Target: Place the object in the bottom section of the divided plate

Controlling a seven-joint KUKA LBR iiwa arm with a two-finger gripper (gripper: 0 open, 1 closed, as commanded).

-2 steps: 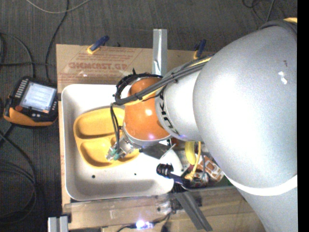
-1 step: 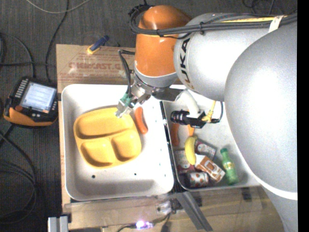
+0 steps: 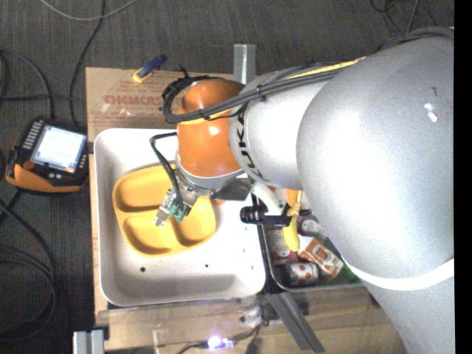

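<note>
**Arm over divided plate; carried object not identifiable**

The object named in the task cannot be picked out with any certainty. A small greenish and grey cluster sits at the gripper (image 3: pixel 171 211), over the middle of the plate, but it is too small and blurred to say whether it is an object or part of the tool. Whether the gripper is released or clenched cannot be told.

The yellow divided plate (image 3: pixel 140 198) lies in the left white bin (image 3: pixel 118 271), toward its upper half. Its ridges split it into sections; the right-hand part is covered by the arm's wrist, so the full outline is not seen. The gripper's tip appears over the junction of the ridges.

The orange band (image 3: pixel 206 135) and the large grey arm (image 3: pixel 369 161) block much of the view, hiding most of the right bin (image 3: pixel 274 277). What shows of that bin holds mixed packaged items (image 3: pixel 310 260) and a yellow banana-like item (image 3: pixel 292 234), crowded together.

Outside the bins, a control pendant (image 3: pixel 48 157) with a lit screen rests on the dark floor to the left, with loose cables nearby. A small blue and yellow item (image 3: pixel 150 67) lies on the cardboard sheet (image 3: pixel 125 98) above the left bin.
</note>
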